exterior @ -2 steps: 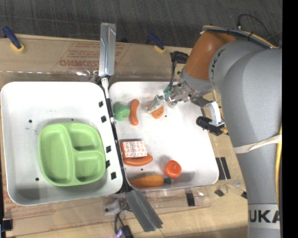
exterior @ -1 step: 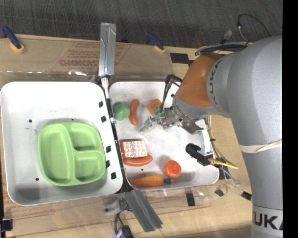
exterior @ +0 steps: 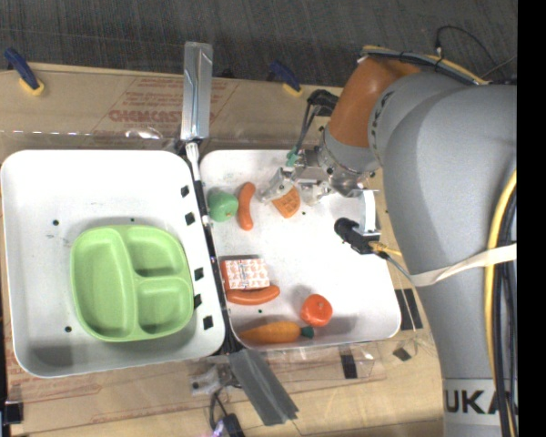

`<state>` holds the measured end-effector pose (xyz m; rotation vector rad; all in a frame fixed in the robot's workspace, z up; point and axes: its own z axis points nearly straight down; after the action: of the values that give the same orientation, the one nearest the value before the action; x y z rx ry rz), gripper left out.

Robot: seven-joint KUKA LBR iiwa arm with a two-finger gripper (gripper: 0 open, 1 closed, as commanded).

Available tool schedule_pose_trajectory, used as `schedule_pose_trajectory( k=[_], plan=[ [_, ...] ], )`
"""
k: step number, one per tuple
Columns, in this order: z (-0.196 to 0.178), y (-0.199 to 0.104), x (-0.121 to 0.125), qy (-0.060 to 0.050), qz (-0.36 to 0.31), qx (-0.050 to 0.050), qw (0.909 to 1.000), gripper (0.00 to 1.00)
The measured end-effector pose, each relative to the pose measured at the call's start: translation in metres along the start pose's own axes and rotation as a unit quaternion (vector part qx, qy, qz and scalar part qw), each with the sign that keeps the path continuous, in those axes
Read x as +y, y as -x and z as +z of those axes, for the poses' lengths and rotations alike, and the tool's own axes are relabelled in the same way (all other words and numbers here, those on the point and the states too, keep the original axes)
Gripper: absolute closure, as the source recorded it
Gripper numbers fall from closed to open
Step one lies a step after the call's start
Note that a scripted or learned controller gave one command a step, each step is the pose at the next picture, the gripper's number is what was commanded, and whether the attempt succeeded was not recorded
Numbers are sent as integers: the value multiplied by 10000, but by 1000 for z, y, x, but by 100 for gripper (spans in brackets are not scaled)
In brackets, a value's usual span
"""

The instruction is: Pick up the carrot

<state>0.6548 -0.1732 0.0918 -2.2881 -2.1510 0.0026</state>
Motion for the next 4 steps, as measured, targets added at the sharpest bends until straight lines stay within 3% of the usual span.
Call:
schedule_pose_trajectory(
  k=[1, 2, 3, 4],
  plan=[
    [-10, -2, 0, -10, -37, -2, 10000, 100],
    [-1, 9, -45, 9, -2518, -1, 9678, 100],
    [-103, -88, -2, 26, -2652, -4, 9642, 100],
    [-3, -65, -63, 21, -3722, -6, 9281, 100]
  ],
)
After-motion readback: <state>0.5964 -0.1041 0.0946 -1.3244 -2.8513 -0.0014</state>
